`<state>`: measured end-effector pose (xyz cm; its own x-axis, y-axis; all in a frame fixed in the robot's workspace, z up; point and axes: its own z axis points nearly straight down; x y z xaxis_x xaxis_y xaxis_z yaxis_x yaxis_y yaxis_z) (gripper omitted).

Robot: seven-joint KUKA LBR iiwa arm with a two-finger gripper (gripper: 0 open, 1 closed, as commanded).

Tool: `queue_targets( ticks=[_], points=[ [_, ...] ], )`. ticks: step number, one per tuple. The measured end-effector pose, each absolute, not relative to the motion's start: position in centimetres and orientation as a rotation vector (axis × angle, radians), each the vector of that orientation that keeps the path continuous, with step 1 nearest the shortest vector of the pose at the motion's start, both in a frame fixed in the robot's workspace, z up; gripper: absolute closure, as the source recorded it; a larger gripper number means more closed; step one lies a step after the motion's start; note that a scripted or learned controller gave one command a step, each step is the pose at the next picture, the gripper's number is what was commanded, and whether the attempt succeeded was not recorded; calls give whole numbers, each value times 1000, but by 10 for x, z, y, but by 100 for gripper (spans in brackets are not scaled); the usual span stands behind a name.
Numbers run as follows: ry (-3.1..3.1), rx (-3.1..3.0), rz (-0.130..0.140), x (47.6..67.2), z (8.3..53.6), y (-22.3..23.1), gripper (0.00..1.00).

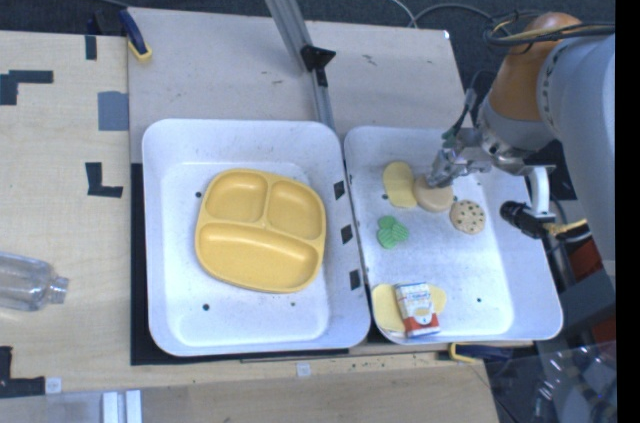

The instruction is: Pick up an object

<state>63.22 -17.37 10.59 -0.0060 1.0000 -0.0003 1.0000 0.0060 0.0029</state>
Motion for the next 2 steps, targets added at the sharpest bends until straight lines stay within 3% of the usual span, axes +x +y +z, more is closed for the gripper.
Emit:
queue_targets(
  ticks=[1, 2],
  points=[
    [2224, 2212, 8, 635, 186, -139, 100],
    [2220, 2222, -2, 647, 181, -180, 100]
  ],
)
